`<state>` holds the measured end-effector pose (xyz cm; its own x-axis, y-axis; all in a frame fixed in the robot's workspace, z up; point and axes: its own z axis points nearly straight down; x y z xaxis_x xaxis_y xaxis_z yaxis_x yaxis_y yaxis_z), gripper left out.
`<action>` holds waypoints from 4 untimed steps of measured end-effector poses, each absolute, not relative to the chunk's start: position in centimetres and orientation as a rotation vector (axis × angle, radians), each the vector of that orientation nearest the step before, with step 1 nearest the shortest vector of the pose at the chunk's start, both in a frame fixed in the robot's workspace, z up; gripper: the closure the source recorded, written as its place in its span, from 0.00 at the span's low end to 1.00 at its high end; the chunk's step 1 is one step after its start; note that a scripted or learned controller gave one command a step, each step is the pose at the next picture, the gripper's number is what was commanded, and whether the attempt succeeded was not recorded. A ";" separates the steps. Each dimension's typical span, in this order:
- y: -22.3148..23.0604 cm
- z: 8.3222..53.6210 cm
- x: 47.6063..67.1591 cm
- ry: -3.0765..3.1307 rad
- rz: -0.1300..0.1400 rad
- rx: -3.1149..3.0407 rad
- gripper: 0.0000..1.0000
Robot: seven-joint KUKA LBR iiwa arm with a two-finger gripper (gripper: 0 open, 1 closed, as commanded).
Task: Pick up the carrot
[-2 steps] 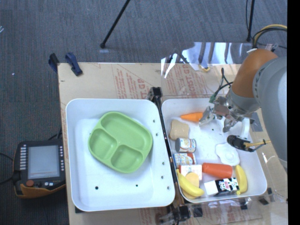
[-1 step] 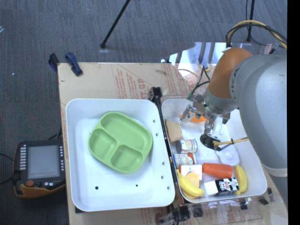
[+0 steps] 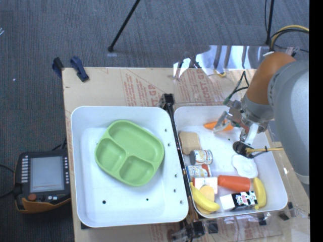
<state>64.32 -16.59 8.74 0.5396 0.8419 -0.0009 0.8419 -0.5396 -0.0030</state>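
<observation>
Nearest in the right bin (image 3: pixel 222 142) lie two bananas, one at the near left corner (image 3: pixel 204 200) and one at the near right (image 3: pixel 260 191), with one small black-and-white carton (image 3: pixel 237 200) between them. Just beyond sit one pale orange slice (image 3: pixel 207 191) and one orange-red stick (image 3: pixel 234 182) lying crosswise. Farther in stand two small cans (image 3: pixel 202 157), one close behind the other, with one white round piece (image 3: pixel 245 165) to their right and one tan bread slice (image 3: pixel 189 141) against the left wall. The one carrot (image 3: pixel 210 125) lies at the far side of this bin. Its tip points left, and the gripper (image 3: pixel 225 124) sits right over its other end, so I cannot tell whether the gripper is open or closed. The grey arm (image 3: pixel 290 110) reaches in from the right. The left bin (image 3: pixel 126 200) holds one green plate (image 3: pixel 129 153) with three sections. Both bins rest on a brown tabletop (image 3: pixel 126 82) with red print. One blue clamp (image 3: pixel 78 68) is at its far left corner. A handheld screen unit (image 3: pixel 45 178) lies on the grey carpet (image 3: pixel 30 34) to the left, and thin black stand legs (image 3: pixel 128 16) cross the far floor.
</observation>
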 end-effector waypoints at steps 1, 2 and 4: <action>-18.8 8.6 64.3 -1.133 0.011 -2.923 0.00; -16.9 8.5 63.6 -0.754 0.011 -3.043 0.00; -16.0 9.5 63.0 -0.327 0.021 -3.117 1.00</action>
